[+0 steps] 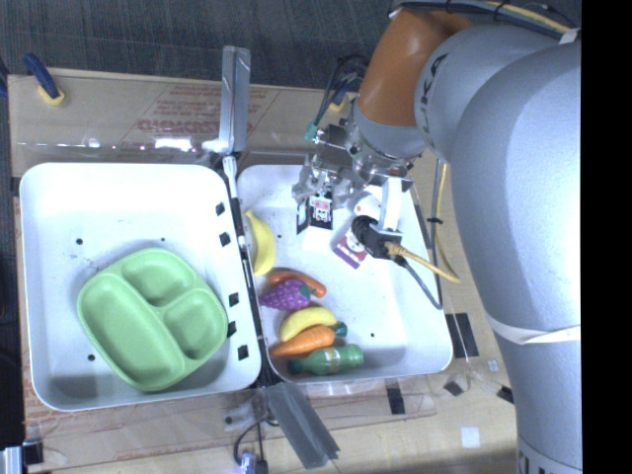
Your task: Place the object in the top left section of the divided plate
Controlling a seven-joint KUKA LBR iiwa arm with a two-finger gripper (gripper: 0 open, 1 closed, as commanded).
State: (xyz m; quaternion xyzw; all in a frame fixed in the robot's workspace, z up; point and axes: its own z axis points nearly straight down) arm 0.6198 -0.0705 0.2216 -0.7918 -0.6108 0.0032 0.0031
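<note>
A green divided plate (153,316) with three sections lies in the left bin (59,205). The toy foods are in the right bin (415,334): a yellow banana (262,243) against the left wall, purple grapes (286,292), an orange-red piece (301,280), a yellow piece (308,320), a carrot (303,342) and a green piece (328,360). My gripper (322,201) hangs over the back of the right bin, above and to the right of the banana. It looks open, with nothing between its fingers. A small purple and white piece (348,253) lies just below the wrist.
A metal divider (235,107) stands between the two bins at the back. The arm's grey body (513,166) covers the right side of the bench. A yellow cable (427,262) crosses the right bin's right part.
</note>
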